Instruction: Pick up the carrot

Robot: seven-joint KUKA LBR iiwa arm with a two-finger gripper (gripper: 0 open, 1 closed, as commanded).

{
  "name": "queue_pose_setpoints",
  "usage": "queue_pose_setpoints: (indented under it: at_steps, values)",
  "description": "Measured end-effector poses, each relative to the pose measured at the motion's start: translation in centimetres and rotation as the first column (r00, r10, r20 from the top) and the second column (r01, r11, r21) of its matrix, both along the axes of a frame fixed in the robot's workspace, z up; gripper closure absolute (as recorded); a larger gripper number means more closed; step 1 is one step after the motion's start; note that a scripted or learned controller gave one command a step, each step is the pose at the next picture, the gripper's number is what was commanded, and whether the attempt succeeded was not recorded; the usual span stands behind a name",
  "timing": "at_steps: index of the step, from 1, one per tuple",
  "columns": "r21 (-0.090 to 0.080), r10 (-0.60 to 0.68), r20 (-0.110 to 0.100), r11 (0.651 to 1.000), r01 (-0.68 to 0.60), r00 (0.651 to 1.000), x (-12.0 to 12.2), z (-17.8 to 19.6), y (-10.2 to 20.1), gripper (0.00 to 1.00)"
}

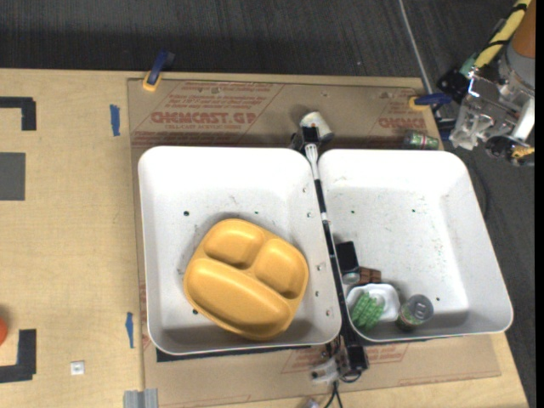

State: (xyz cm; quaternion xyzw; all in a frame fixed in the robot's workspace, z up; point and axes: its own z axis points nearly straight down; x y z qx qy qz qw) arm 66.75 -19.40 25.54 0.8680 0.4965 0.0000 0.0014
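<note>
My gripper (478,131) hangs at the upper right, outside the right bin (442,194) and just past its far right corner, well above the bench. The arm's wrist with its yellow-and-black cabling (508,25) rises behind it. In the right bin's near left corner lie a small white tray with a green leafy item (371,306), a metal can (416,310), a black block (345,256) and a small brown piece (367,275). A large yellow bread-shaped loaf (246,277) fills much of the left bin (170,185).
A cable with a white plug (313,126) runs down the seam between the bins. Blue clamps (157,68) hold the cardboard underlay. A small green can (420,140) lies behind the right bin. An orange-red spot (2,331) touches the frame's left edge.
</note>
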Motion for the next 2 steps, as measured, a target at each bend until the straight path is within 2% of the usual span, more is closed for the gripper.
queue_pose_setpoints:
  at_steps: [1, 2]
  values:
    - [0.0, 0.296, 0.001, 0.955, -0.296, 0.955, 0.0, 5.0, -1.2, 1.0]
    - [-0.003, 0.297, 0.003, 0.955, -0.297, 0.955, 0.0, 6.0, -1.2, 1.0]
